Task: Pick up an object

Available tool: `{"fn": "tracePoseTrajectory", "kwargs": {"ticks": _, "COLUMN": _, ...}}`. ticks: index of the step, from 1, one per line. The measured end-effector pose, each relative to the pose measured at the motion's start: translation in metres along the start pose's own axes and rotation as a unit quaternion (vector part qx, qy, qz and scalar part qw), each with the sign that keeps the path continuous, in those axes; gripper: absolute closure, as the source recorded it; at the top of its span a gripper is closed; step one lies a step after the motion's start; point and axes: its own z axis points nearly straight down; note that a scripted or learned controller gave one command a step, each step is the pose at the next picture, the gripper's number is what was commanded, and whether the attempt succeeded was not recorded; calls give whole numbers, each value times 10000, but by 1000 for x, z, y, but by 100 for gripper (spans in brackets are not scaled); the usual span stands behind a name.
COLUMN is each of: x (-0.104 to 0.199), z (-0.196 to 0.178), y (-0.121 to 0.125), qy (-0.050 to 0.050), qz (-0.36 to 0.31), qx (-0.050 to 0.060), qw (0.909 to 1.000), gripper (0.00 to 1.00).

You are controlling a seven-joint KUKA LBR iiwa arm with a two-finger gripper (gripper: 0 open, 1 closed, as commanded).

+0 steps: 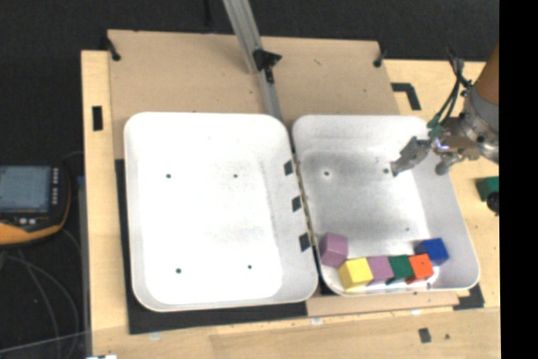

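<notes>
Nothing's picked up yet: the gripper [418, 154] hovers over the right bin [361, 181], fingers parted and empty, while the blocks, including the yellow cube [356, 271], sit along the bin's near edge.

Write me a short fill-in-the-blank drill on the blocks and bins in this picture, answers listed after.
1. All the blocks lie in the ____ bin as the camera sees it, along its near edge.
2. The yellow block sits just below a ____ block.
3. The blue block is at the ____ end of the row as the camera sees it.
4. The gripper hangs over the bin that holds the ____.

Answers: right; purple; right; blocks
</notes>
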Motion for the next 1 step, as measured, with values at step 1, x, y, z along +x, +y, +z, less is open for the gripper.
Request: {"fn": "tracePoseTrajectory", "kwargs": {"ticks": 1, "x": -2, "z": -11, "y": 1, "qy": -9, "qz": 2, "qx": -19, "qw": 10000, "gripper": 100}}
